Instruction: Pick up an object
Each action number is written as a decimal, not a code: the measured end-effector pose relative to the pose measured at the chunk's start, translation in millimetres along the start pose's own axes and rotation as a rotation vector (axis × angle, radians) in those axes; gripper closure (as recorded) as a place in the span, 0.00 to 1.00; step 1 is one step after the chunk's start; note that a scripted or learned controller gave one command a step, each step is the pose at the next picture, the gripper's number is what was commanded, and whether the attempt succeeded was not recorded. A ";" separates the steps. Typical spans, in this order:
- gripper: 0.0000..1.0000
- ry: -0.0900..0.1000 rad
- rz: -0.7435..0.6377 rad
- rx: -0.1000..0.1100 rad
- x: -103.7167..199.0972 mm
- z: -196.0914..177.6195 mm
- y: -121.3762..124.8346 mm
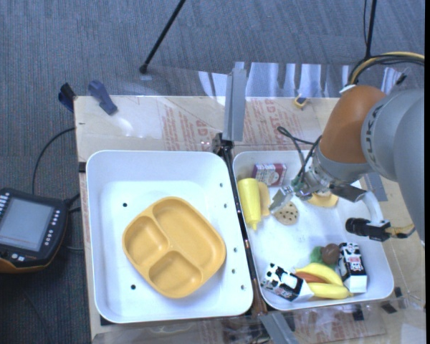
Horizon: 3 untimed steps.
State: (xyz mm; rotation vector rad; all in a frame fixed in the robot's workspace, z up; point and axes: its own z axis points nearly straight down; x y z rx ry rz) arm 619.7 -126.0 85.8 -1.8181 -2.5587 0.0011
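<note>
Now the arm's hand [285,196] sits low in the right bin [383,260], fingers apart, gripping nothing.
Its fingers hang just above a cookie [287,213], between a yellow bottle [249,201] and a red carton [269,173]. Bananas [321,279] and two black-and-white cartons lie near the front wall. A yellow divided plate [173,246] rests in the left bin [107,181].
</note>
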 end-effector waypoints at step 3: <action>0.00 0.000 -0.050 0.001 -14.5 -0.5 8.4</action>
